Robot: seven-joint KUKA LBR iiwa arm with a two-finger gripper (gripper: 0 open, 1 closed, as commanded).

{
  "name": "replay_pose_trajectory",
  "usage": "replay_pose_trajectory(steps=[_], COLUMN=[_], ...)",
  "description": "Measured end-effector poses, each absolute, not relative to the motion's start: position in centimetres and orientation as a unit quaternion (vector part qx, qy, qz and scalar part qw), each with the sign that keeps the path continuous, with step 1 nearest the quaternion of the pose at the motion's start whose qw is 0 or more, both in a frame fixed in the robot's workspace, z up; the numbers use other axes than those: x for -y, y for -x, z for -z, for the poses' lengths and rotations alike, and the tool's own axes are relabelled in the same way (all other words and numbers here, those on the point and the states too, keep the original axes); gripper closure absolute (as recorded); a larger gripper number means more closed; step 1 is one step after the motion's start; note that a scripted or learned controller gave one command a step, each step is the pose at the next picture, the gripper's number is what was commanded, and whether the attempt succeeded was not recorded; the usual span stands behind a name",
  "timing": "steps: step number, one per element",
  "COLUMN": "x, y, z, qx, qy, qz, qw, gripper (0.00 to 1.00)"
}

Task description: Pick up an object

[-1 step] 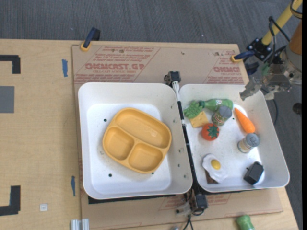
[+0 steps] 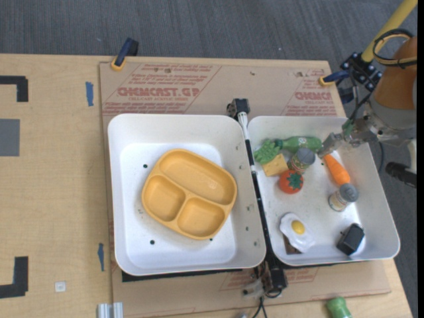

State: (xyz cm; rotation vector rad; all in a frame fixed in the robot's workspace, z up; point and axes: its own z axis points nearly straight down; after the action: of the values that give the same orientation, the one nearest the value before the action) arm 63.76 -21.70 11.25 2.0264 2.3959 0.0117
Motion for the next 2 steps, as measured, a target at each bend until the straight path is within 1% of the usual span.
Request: replay_pose_trajectory(steps=[1,2], x=[21.1,21.4], y=[-63.4,-63.6], z=[-10.4,-11.8], qx=[-0.818,-0.817], qy=[-0.576,-0.576], qz=[-0.0029,-0.0026], qw=[0.012,0.019], gripper=[0.0,1.0])
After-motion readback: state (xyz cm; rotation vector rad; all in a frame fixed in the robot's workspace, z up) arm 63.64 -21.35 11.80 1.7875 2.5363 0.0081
